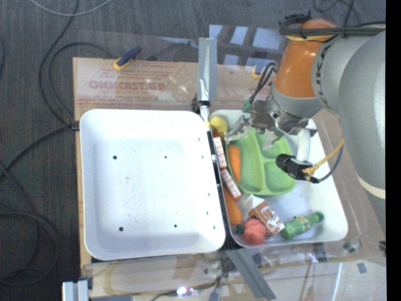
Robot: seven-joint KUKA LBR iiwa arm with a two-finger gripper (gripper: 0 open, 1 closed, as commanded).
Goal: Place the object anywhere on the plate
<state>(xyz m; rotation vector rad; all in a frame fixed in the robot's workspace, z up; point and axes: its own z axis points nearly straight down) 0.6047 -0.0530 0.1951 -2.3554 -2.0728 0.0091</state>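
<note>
Plate (260,168): you have a lime-green plastic dish, glossy, rounded, moulded into compartments, lying in the right bin (326,221) toward its far edge and partly under the gripper (266,127). You cannot tell the gripper's opening from here. Along that bin's left wall: a yellow round fruit (218,125) at the far corner, an orange carrot (235,162) touching the plate's left rim, a second carrot (232,209) nearer. By the near edge: a pink peach (254,231), a brown carton (267,217), a green bottle (301,225). Left bin (150,180): smooth white, shallow.
</note>
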